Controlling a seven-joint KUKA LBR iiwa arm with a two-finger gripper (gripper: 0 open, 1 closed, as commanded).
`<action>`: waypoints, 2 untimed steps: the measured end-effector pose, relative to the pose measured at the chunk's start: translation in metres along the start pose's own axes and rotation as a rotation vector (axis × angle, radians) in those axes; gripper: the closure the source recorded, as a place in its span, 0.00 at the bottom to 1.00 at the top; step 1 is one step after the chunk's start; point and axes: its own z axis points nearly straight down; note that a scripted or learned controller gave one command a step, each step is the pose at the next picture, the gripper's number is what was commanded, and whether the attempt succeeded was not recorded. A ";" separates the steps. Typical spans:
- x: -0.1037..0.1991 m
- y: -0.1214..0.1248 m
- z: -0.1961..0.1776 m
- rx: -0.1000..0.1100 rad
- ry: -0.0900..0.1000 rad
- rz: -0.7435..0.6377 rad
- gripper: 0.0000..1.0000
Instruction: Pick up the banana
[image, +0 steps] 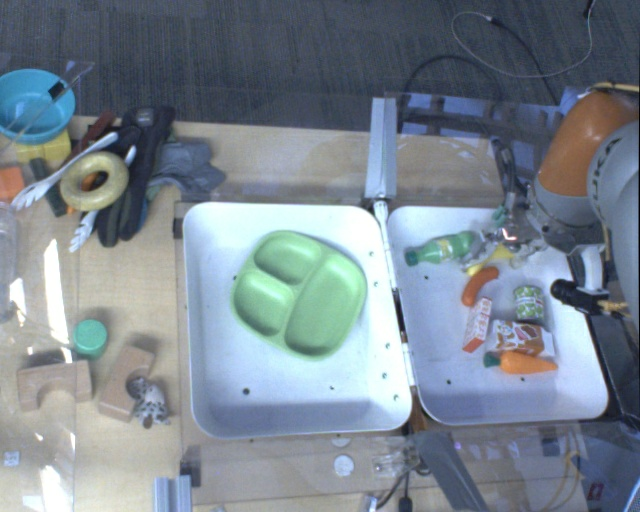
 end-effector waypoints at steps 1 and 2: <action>0.001 -0.001 -0.006 0.009 -0.001 -0.005 1.00; 0.048 0.006 -0.145 -0.046 -0.022 0.035 1.00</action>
